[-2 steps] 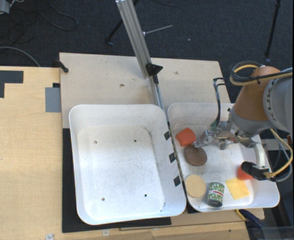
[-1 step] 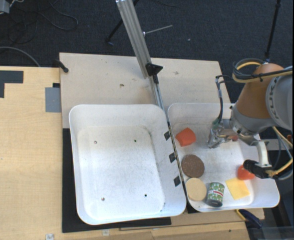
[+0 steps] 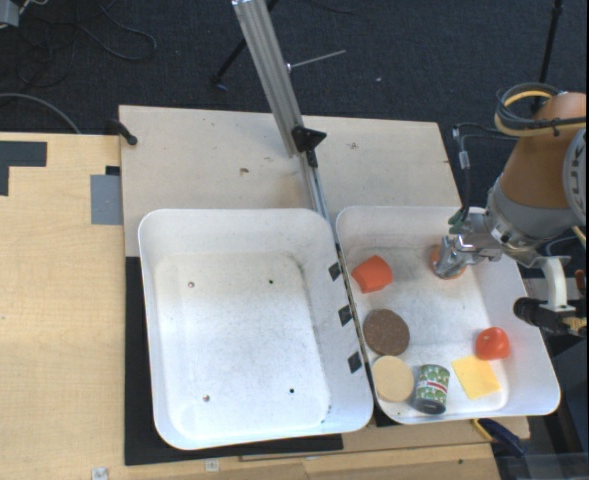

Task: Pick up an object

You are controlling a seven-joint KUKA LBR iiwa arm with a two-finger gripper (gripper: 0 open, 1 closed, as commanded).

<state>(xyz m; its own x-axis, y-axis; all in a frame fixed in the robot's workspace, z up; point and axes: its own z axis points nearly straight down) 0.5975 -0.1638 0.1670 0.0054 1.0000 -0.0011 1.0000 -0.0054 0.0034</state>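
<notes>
Over the right bin, claw sat low on an orange-red piece, grip state unclear — should've centred & closed firmly before lifting.

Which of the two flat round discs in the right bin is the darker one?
The brown disc, sitting nearer the middle of the right bin. The other, a pale tan disc, lies just below it in the picture, beside the small green can.

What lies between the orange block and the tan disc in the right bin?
In the camera view, the brown disc lies between the orange block and the tan disc.
</notes>
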